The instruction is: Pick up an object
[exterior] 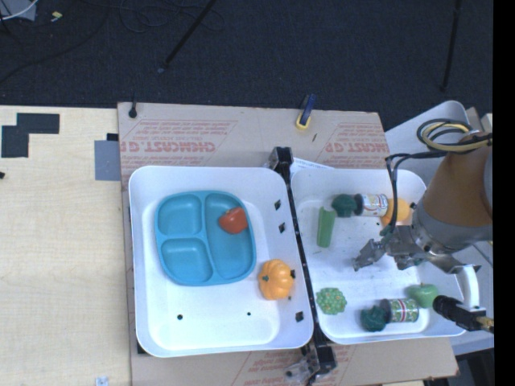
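right bin [418,185]: six objects. two bottles with dark green caps, one lying at the far side [360,205], one lying at the near edge [392,313]; one green stick-shaped piece [325,227] near the divider; one bumpy green ball [331,301] at the near left; one orange piece [397,212], partly hidden behind the arm; one pale green piece [424,294] near the right. left bin [145,296]: one blue three-compartment plate [203,238]; one red piece [233,220] in its far right compartment; one small orange pumpkin [276,280] just beside the plate's near right corner. claw [368,257] low over the bare middle of the right bin, fingers spread apart, nothing between them. arm [455,195] entering from the right, wrist bent toward the left. two bins side by side on cardboard on the worktop [56,240].
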Robot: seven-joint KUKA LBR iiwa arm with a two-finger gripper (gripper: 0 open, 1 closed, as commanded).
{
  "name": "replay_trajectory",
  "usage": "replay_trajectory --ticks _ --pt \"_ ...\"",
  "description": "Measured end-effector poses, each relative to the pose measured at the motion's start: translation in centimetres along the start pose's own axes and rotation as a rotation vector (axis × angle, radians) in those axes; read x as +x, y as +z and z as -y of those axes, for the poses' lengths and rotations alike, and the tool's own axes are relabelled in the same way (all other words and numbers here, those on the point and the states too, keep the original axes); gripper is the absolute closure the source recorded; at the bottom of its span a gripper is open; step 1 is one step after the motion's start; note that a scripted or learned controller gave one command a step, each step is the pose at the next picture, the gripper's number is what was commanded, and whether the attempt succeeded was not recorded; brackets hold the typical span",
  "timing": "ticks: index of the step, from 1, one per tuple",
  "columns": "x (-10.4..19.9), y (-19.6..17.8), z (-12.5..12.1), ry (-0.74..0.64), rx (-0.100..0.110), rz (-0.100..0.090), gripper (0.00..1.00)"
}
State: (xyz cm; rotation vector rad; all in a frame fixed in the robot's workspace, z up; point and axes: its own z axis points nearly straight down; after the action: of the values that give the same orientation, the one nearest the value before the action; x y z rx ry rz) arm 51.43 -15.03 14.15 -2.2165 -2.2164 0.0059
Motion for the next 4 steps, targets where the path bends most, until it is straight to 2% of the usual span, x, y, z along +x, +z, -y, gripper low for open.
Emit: replay_trajectory --ticks 1,2,4 --pt "0.2 5.3 0.0 -0.001 -0.001 0.0 0.0" --pt "0.0 4.1 0.0 0.007 -0.002 0.0 1.0" --pt "0.9 -6.4 1.2 -0.001 -0.01 0.002 1.0"
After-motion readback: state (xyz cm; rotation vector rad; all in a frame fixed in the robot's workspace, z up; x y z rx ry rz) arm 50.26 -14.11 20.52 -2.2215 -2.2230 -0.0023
